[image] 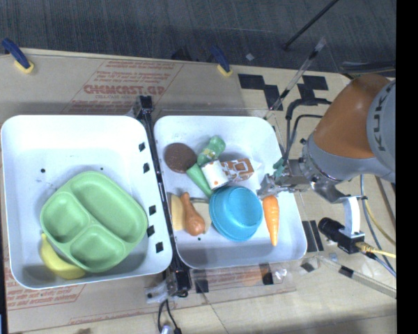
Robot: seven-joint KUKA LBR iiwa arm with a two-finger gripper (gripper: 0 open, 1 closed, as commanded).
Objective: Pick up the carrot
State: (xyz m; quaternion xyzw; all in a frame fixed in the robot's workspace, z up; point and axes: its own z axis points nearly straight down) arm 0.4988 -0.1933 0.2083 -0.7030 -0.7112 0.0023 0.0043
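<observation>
- Orange-banded arm (352, 127), nearest the lens, reaches in from the right over the right bin (282, 245).
- Gripper (273, 184) sits at the carrot's top end; finger state: cannot tell.
- Carrot (271, 218) lies in the right bin, tip toward the front wall, just beside the blue bowl (235, 213).
- Left bin (17, 134) holds a green divided plate (94, 220).

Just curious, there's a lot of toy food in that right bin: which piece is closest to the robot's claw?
The carrot, orange and pointed, lying along the bin's right wall beside the blue bowl. The gripper sits right above its thick end; the other pieces lie farther left.
</observation>
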